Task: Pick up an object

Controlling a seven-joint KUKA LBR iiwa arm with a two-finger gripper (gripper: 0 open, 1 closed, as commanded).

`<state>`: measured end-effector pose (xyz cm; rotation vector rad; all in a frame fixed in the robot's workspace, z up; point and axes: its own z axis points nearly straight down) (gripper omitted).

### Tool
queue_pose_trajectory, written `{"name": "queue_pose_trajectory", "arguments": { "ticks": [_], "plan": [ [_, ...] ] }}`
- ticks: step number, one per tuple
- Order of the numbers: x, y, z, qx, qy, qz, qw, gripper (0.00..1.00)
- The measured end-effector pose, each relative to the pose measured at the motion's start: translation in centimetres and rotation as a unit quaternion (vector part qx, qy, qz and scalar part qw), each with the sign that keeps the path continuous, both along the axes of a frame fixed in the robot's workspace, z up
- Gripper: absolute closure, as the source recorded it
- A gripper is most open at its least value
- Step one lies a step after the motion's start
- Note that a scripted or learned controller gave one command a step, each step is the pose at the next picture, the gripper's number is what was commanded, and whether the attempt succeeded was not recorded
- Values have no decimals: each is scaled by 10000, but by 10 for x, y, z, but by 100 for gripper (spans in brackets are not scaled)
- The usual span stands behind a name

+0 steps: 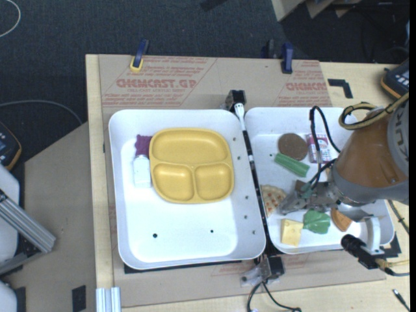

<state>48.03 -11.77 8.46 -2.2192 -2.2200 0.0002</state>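
Your gripper (pixel 300 199) hangs low in the right bin (pixel 260 125), near its front edge, in the approach step; I cannot tell its state. The likeliest target is the green block (pixel 316 221) just beside it, long axis roughly parallel to that front edge, so you need a descent centred on it.

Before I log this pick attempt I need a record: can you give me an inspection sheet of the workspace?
Surface: cardboard-covered bench, left bin and right bin side by side.
Job's things: right bin holds brown disc, green stick, green lump, yellow block.
Clutter: yellow tray in left bin, purple piece and white piece beside it.
Grippers: gripper low in right bin.
Cables: black cable at the arm.
Surroundings: dark floor.
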Motion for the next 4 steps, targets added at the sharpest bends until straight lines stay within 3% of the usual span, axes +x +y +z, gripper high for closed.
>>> {"name": "queue_pose_trajectory", "arguments": {
  "ticks": [1,4],
  "plan": [
    [1,-1,11,-11,-21,-11,10000,100],
    [1,-4,143,-21,-46,5,10000,100]
  ]
}}
